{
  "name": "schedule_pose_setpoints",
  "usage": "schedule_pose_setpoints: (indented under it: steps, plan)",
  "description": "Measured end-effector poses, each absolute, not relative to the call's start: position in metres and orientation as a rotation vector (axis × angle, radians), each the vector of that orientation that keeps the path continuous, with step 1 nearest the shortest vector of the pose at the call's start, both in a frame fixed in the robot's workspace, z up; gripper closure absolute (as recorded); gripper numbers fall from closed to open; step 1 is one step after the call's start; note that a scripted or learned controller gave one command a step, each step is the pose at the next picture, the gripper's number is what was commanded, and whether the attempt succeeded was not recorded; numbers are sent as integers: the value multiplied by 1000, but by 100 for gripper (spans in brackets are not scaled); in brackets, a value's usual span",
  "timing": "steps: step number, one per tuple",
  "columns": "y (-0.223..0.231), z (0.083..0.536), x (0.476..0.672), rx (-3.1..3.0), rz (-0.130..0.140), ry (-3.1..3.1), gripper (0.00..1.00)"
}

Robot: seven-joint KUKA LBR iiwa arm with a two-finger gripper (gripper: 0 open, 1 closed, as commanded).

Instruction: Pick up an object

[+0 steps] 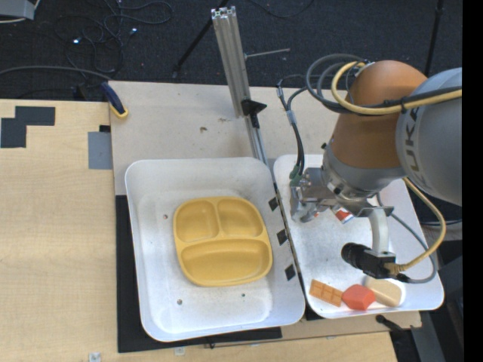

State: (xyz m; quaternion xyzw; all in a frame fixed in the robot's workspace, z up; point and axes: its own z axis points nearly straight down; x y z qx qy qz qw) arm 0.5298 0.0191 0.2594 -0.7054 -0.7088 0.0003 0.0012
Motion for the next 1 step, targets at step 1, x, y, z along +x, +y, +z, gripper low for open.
schedule_pose_setpoints:
  steps: [1]
  plan:
    - [66,239,549,-2214,4,-2224,100]
